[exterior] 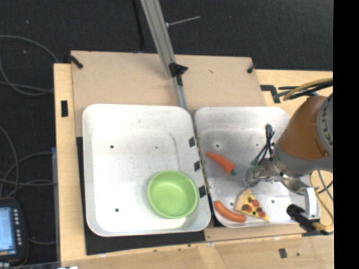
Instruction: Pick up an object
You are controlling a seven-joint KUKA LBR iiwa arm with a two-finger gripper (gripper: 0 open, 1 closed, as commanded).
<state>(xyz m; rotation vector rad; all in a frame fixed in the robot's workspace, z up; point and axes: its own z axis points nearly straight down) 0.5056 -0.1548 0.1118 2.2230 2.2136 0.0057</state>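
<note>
A white right-hand bin (235, 115) is lying directly under the gripper (255, 176), its bare floor spreading out beyond it. A matching left-hand bin (126, 144) is sitting well to the gripper's left, touching the first along a seam with small black clips (197, 166). Both are resting on a tan bench (129, 77). A slanted aluminium rail (157, 27) is rising far behind and left of the gripper. Thin cables (17, 55) are trailing over the dark floor (252, 21) at far left, where a lit screen (7, 231) is glowing.

arm (305, 136) reaches in from right, gripper (251, 178) lowered.
</note>
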